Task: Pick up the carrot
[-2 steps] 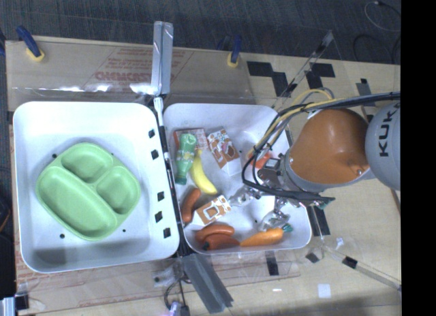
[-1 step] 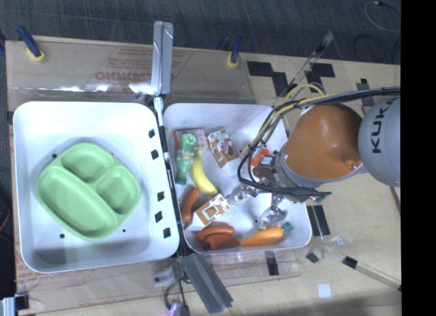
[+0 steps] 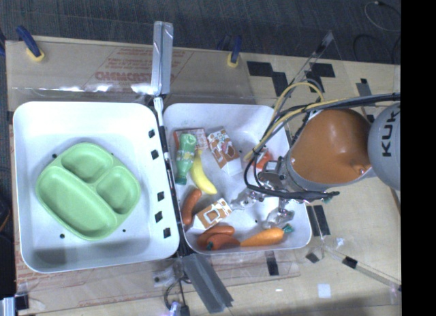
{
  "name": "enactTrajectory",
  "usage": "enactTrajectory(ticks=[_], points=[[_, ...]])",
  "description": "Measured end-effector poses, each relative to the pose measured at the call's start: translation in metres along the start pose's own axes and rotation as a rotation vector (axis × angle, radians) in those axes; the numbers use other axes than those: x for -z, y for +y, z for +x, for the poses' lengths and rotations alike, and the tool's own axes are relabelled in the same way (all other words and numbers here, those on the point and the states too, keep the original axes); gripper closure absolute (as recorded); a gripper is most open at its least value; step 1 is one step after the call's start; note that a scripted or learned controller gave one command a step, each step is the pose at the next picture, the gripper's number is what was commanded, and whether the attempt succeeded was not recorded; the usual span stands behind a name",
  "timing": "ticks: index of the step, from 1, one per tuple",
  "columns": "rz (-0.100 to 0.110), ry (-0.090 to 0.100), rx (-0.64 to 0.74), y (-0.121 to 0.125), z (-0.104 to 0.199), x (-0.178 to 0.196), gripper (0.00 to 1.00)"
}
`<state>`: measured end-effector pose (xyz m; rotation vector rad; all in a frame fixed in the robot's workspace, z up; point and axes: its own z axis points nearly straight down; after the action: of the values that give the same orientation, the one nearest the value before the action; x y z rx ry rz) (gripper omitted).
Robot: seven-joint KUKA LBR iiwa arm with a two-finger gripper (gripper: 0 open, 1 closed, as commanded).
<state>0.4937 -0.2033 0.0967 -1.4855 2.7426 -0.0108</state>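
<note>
Two white bins sitting side by side. Left bin (image 3: 27, 171) is holding a green divided plate (image 3: 88, 188). Right bin (image 3: 204, 114) is holding, left to right: green bottle (image 3: 185, 161), banana (image 3: 202, 177), sausage (image 3: 191, 206), small cartons, then carrot (image 3: 262, 238) lying flat along near wall, green tip pointing right. Gripper (image 3: 272, 206) is hanging over right part of that bin, just above/far side of carrot. Fingers too tangled w/ metal bits & cables to tell how far open; nothing visibly btw them. Arm (image 3: 334, 148) is reaching in from right.
</note>
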Motion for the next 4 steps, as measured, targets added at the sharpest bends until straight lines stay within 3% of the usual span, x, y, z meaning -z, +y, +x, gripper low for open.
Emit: enactTrajectory(ticks=[2,3,4], points=[[-0.018,0.01,0.572,0.0096,0.013,-0.0038,0.0],[-0.02,0.004,0.959,0.01,0.0118,-0.0036,0.0],[-0.023,0.002,0.962,0.0101,0.0093,0.0057,1.0]])
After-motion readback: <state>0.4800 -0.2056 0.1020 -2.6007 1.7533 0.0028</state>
